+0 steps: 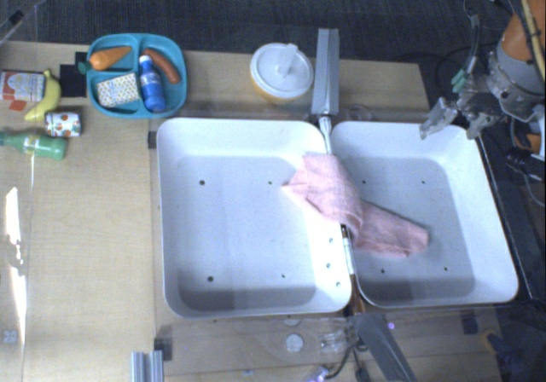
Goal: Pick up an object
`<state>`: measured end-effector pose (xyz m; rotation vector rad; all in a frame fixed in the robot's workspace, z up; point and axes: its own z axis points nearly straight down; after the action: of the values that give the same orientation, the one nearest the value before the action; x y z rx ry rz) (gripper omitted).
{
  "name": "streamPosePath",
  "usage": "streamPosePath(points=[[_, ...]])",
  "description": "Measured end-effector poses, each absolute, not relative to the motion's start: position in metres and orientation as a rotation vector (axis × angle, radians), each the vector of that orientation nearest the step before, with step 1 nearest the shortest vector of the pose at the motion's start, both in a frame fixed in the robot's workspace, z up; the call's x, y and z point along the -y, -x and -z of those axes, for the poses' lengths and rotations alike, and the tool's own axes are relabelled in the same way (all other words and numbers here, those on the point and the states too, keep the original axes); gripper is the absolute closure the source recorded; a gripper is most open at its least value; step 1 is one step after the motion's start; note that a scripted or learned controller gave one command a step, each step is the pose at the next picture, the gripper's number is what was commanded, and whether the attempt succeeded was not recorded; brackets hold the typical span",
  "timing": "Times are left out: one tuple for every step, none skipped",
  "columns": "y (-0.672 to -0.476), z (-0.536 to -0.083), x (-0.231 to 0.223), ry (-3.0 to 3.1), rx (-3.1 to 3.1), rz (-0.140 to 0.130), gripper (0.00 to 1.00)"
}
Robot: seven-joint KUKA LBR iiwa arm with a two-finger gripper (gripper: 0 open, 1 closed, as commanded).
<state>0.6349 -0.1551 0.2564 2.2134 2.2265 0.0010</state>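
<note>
A pink cloth (pixel 351 208) lies crumpled across the divider between the two white bins. One end rests in the left bin (pixel 230 286) and the longer end in the right bin (pixel 461 278). My gripper (pixel 451 122) hangs above the far right corner of the right bin, well away from the cloth. Its fingers (pixel 431 123) are spread open with nothing between them.
On the wooden bench at the far left stands a blue divided plate (pixel 136 73) with toy food. A banana (pixel 44 96), a small can (pixel 63 124) and a green bottle (pixel 34 145) lie beside it. Behind the bins sit a white-lidded yellow container (pixel 281 72) and a grey metal post (pixel 325 73).
</note>
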Motion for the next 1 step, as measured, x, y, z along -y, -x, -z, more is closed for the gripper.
streamPosePath(points=[[-0.6365, -0.2675, 0.1534, -2.203, -2.232, -0.004, 1.0]])
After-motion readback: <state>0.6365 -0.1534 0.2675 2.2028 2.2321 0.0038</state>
